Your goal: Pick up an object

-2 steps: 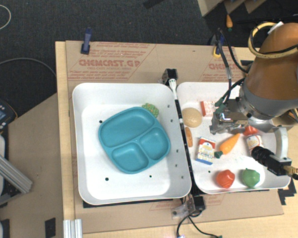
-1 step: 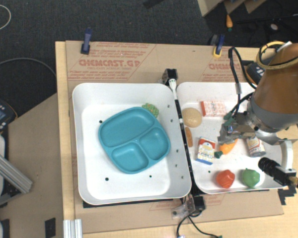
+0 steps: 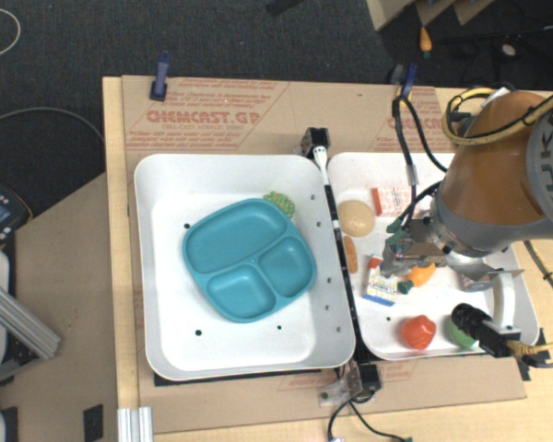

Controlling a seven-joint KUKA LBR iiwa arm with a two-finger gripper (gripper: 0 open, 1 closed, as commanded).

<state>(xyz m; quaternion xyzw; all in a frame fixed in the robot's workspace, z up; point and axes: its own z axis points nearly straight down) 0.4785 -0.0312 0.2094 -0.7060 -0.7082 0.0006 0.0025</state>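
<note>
Dark carpet [image 3: 212, 26] surrounds a brown board [image 3: 203, 109] with red print, which bears both bins; a blue clamp [image 3: 159, 76] grips its upper left edge. On the left half of the frame, the left bin [image 3: 166, 320] holds a teal divided plate [image 3: 249, 258] lying flat near its middle, and a small green leafy thing [image 3: 279, 203] touches the plate's upper right rim.

Right of the centre seam, the right bin [image 3: 387, 337] holds the loose items. A beige ball [image 3: 356, 217] sits near its upper left, with an orange stick [image 3: 350, 254] just below it along the bin's left wall. A red-and-white packet [image 3: 388, 199] lies further up. A blue-and-white card [image 3: 380, 290] lies just below the gripper [image 3: 404, 251], which hangs low over the bin's middle. How far it is open cannot be told, and nothing can be seen held in it. An orange piece [image 3: 422, 274] lies just beside it to the lower right. A red tomato [image 3: 418, 331] and a green item [image 3: 459, 336] rest near the bottom edge. The arm [image 3: 498, 173] fills the right side.
</note>
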